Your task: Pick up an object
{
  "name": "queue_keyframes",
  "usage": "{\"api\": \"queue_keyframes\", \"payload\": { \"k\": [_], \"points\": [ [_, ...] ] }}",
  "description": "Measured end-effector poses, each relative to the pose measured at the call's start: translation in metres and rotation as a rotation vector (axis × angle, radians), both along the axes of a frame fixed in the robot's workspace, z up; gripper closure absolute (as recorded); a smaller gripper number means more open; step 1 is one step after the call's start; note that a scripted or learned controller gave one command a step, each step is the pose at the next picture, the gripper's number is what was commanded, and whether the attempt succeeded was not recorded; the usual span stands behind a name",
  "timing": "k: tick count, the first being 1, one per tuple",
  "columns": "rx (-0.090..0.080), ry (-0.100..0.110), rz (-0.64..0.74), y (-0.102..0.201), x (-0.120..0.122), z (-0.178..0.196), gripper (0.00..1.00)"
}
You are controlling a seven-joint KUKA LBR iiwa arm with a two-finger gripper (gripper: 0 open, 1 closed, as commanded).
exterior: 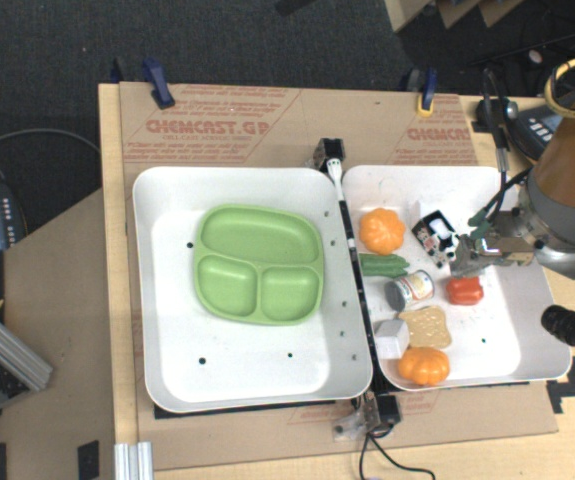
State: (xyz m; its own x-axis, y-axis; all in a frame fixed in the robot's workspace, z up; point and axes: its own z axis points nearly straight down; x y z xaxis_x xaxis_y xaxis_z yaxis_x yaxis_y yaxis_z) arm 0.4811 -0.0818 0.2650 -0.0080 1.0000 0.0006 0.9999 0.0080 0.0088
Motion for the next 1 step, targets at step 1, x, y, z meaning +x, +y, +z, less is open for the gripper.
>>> {"api": "queue_keyframes", "payload": {
  "k": [1],
  "points": [
    [0.001, 0.004, 0.001, 0.0784, -0.0009, 0.0231, 1.0]
  ]
}}
